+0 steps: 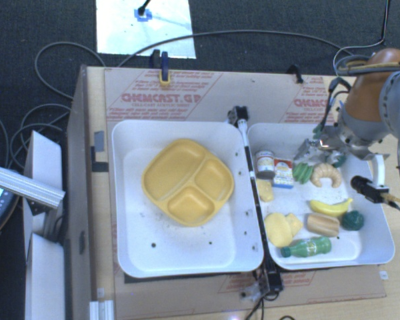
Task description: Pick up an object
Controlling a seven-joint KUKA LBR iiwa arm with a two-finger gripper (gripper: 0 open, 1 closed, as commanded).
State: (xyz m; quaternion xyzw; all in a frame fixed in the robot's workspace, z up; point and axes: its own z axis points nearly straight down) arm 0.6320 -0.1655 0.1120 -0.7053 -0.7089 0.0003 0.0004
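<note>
We see the gripper (318, 147) just above the croissant (327, 174); whether it is wide or narrow we cannot tell.

Glossy yellow plastic tray (187, 181), matt white bins (137, 152)

tray (187, 182): yellow
bins (137, 245): white
banana (330, 207): yellow
bottle (308, 247): green
my arm (380, 105): grey, orange band

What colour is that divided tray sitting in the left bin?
Yellow. The divided tray shows plainly in the camera view.
</note>
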